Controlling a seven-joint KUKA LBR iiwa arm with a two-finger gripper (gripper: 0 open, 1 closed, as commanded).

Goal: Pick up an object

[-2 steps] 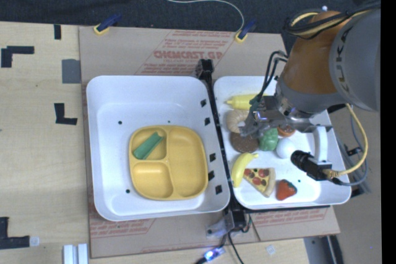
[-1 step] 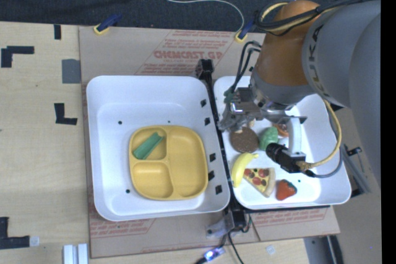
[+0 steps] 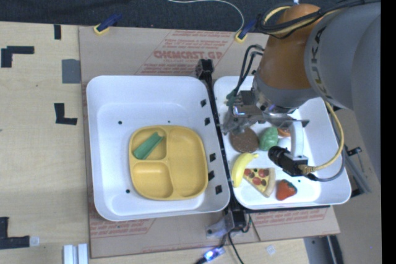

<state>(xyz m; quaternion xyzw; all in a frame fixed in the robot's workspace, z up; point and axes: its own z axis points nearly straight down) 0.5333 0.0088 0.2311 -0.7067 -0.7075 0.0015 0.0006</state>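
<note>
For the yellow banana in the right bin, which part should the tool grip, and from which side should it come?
Grip the banana across its narrow width near the middle of its curve, coming straight down from above. It lies flat and slender, so the fingers would probably span it there. The bin's wall is close on its left and the pizza slice close on its right, so a sideways approach seems poor.

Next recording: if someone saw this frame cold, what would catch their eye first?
Probably the big grey arm with its orange band, reaching in from the right over the right bin. Next, the yellow divided plate in the left bin, a green piece in its upper-left compartment. Under the arm lies a bright cluster of toy food: banana, pizza slice, brown disc and green ball.
</note>
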